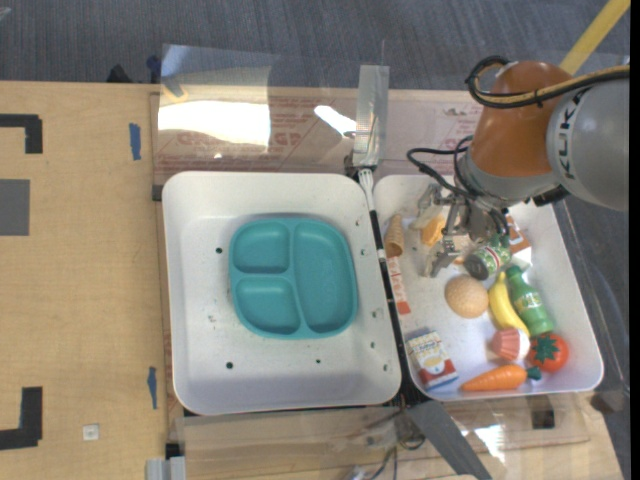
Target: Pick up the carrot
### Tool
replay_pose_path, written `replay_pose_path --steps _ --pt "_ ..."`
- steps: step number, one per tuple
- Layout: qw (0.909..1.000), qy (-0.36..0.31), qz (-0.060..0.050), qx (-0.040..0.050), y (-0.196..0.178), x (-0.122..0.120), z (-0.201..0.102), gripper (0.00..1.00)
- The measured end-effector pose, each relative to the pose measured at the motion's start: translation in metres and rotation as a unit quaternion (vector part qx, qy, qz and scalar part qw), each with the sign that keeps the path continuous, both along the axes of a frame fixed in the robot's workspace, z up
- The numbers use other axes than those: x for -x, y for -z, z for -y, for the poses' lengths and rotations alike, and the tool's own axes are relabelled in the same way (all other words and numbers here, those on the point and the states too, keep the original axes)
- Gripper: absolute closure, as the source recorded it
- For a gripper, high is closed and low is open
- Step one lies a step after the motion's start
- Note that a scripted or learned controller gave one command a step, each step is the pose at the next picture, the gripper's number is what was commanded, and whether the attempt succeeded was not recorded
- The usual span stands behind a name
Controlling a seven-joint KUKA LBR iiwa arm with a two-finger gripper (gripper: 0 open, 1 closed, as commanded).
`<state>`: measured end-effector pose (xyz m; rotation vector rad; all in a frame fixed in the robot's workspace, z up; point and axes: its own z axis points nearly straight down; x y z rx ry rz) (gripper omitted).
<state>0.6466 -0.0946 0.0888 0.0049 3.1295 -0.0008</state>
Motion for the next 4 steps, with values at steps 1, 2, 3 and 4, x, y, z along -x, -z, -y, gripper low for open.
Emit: replay_pose_path --steps 1,2,3,4 --pt "1.0000 -0.001 0.008 0.0007 -0.015 -0.004 -0.001 1.00" --pt "0.9756 0.220 0.001 -0.0030 -0.002 0.032 0.002 1.00" --pt "0.9756 0.219 0.000 -0.0024 0.000 0.032 0.002 0.00" --pt "0.9765 0.215 -0.022 0.0014 -0.001 -0.007 0.003 0.00"
